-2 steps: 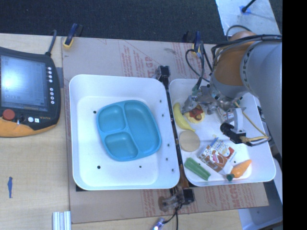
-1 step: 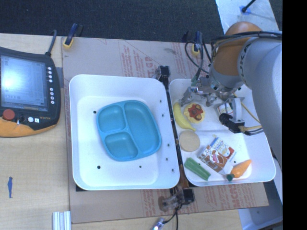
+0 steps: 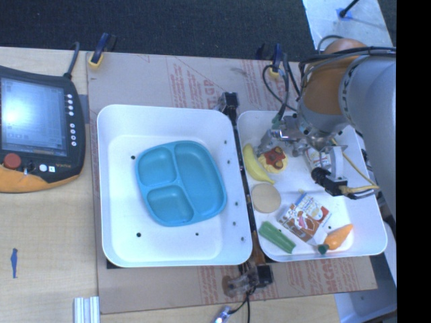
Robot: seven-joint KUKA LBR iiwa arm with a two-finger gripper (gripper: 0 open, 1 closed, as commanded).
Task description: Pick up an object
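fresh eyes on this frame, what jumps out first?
The bright blue divided plate lying alone in the middle of the left bin. Next, the grey arm with its orange band reaching over the top of the right bin, its gripper low beside a banana and a small red-and-yellow item. Below them lie a tan disc, a green block, a snack packet and a carrot.

A robot lab: teach pendant (image 3: 37, 130) on clamped bench (image 3: 47, 234).
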